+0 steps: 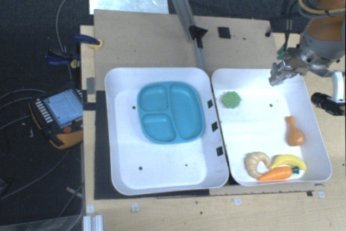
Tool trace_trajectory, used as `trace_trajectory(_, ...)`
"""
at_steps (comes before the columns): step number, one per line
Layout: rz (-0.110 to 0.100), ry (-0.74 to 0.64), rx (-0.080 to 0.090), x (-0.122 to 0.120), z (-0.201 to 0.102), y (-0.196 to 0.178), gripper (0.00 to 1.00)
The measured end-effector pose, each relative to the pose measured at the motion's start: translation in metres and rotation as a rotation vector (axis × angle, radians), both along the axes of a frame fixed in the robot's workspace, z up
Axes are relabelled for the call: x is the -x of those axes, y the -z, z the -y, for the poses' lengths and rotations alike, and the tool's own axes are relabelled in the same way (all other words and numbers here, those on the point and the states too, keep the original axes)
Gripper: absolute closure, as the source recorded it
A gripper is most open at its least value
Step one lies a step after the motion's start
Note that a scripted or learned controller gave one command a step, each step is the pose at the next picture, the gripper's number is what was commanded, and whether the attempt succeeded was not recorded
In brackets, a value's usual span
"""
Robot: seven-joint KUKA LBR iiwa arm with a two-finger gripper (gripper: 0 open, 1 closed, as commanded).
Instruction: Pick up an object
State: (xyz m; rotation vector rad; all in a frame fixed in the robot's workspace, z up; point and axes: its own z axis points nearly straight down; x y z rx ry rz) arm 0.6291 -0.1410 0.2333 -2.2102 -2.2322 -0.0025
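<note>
The right bin (254, 116) holds a green bumpy ball (231, 99) near its left wall, an orange drumstick-shaped toy (294, 131) at the right, and a cluster at the front: a tan croissant (255, 162), a yellow banana (288, 160) and an orange carrot (275, 173). My gripper (277, 76) hangs over the bin's far right corner, above and well apart from all of these. Nothing shows between its fingers.
The left bin (124, 170) carries a blue divided plate (171, 111). A grey pole (181, 0) slants across the cardboard behind the bins. Cables, clamps and a handheld controller (58, 113) lie off the bench to the left.
</note>
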Motion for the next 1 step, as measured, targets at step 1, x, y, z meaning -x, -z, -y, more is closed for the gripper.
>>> trace_trajectory(1, 0.001, 0.000, 0.000, 0.0148, -0.0527, -0.0080, 1.00)
